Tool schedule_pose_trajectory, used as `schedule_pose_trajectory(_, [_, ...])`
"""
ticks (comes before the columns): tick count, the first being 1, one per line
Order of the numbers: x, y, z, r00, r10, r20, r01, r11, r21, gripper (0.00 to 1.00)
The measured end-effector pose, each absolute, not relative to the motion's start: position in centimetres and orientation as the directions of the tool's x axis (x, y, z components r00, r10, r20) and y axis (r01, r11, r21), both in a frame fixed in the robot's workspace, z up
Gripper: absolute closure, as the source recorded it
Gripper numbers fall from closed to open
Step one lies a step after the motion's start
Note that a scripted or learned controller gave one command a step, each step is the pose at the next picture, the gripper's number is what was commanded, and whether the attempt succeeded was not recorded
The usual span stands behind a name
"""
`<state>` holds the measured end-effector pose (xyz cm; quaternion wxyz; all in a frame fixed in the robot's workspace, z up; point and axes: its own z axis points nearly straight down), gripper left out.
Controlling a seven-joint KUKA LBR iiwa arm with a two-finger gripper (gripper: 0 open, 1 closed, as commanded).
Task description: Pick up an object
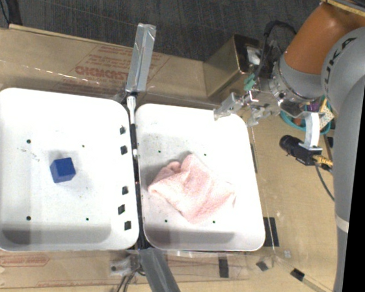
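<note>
A crumpled pink cloth (pixel 193 186) lies in the right bin (pixel 171 128), a bit right of its middle. A small blue cube (pixel 63 169) rests in the left bin (pixel 15 116). My gripper (pixel 242 109) hangs above the far right corner of the right bin, well behind the cloth. Its two fingers are spread apart with nothing between them.
A grey metal post (pixel 140 59) stands behind the seam between the two bins. A brown box (pixel 227 65) sits behind the right bin, close to the gripper. Black clips (pixel 126 168) line the divider between the bins.
</note>
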<state>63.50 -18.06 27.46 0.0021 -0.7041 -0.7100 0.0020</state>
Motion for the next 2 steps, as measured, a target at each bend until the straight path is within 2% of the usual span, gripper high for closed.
schedule_pose_trajectory(1, [58.8, -19.9, 15.2, -0.165, 0.986, 0.002, 0.986, 0.165, -0.005, 0.0])
schedule_pose_trajectory(2, [54.7, -16.9, 9.3, -0.181, 0.984, 0.001, 0.984, 0.181, -0.001, 0.0])
